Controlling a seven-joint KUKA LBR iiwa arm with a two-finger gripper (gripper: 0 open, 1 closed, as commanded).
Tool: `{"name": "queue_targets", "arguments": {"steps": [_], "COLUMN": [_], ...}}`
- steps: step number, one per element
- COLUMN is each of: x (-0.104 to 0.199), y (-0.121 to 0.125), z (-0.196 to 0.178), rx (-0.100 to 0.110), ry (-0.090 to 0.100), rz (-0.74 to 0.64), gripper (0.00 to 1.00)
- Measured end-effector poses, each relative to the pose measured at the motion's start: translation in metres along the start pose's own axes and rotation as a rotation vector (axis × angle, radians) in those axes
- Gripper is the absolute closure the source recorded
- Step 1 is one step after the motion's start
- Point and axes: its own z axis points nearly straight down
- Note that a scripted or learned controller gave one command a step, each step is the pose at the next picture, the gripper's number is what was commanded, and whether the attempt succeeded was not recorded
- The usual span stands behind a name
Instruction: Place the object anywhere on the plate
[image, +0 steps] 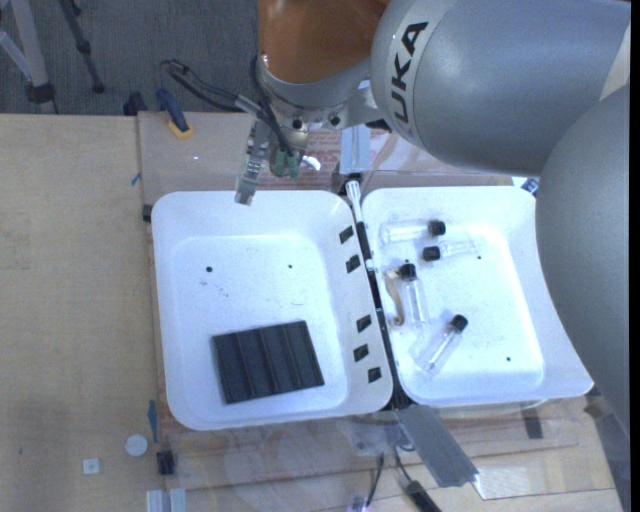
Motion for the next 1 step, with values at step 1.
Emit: {"name": "queue_targets", "arguments": {"steps": [1], "x": [-0.0001], "y": [-0.0002], "z": [0.0002], "rx": [0.000], "ry": [0.000], "rz": [0.000], "gripper": [0.00]}}
